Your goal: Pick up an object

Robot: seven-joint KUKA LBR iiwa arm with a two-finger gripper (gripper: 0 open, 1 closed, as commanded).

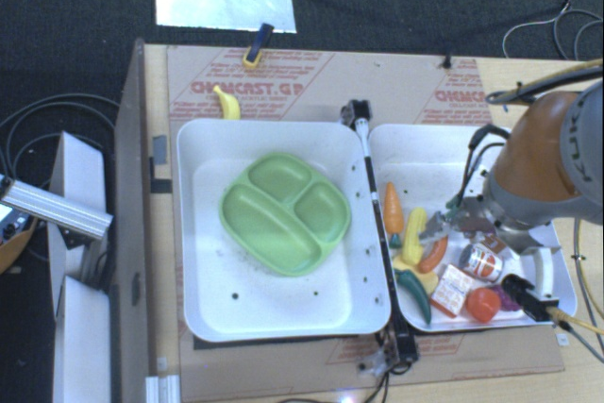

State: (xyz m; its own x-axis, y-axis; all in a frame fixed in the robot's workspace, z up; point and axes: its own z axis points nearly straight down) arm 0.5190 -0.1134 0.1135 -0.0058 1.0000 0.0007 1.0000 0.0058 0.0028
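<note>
Finding: your gripper (441, 226) is hanging low over the right bin (425, 139), in the middle of the toy pile. How wide it is set I cannot tell; the wrist and the clutter are masking it. Nothing is visibly held.

The candidate objects are all lying in that bin's near-left part:
- The carrot (393, 203) is lying beside the rail (370, 203) between the bins.
- The corn (413, 236) and the red pepper (433, 254) are lying just below-left of the gripper, touching each other.
- The can (482, 261) is sitting close on the gripper's other side.
- The box (451, 290), the tomato (482, 304) and the green pepper (415, 293) are crowding the near wall.

Recommendation: you are likely working the approach-and-close step. Aim at one item, probably the red pepper, and centre over its body rather than the seam where it is meeting the corn. Otherwise you are risking a two-object pinch or a slip.

Clearance: the far half of the right bin is lying bare, so you are getting free room for lifting up and back. The rail and the near wall are the tight edges; avoid dragging toward them. The left bin (283, 132) is carrying a green plate (285, 212), well apart from the work.
</note>
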